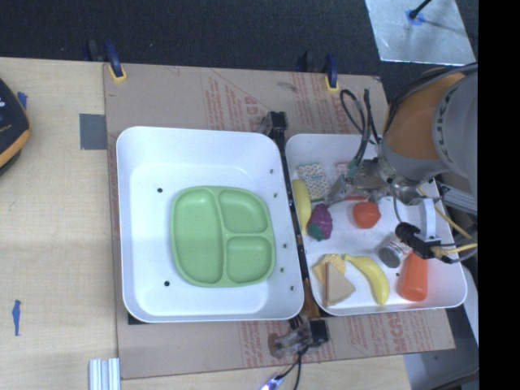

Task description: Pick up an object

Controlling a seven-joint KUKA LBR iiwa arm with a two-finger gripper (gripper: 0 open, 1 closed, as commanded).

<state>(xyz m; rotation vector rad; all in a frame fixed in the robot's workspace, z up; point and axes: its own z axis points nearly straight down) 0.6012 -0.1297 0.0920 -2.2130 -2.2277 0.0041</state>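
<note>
I read red lettering printed across the cardboard sheet [244, 88] under both bins, but it is too faint and skewed for me to make out any word. I see no legible brand on the items themselves.

I take the right bin [325, 146] as my landmark. Inside it, along its left wall, lies a yellow banana-like piece [301, 203] with a purple toy fruit [320, 221] just beside it. A small speckled packet [312, 177] sits near the bin's upper left corner. A red tomato-like toy [366, 214] rests near the bin's middle. In the lower left corner lies a sandwich wedge [335, 279], with a second banana [370, 275] just to its right. An orange cylinder, possibly a carrot [413, 277], stands toward the lower right, and a small grey object [391, 255] beside it is too dim for me to identify.

The arm [426, 128] covers the bin's upper right part, and its body is cut off at the frame's right side. The tool [357, 181] hangs over the bin's upper middle, just above the tomato-like toy. I cannot tell whether it is released or clenched; cables and dark fittings clutter it. I see nothing held in it.

Left of the landmark, the second bin [146, 153] carries a green divided plate [222, 236]. A yellow and black device [11, 128] on the table [49, 242] is cut off at the frame's left edge.
</note>
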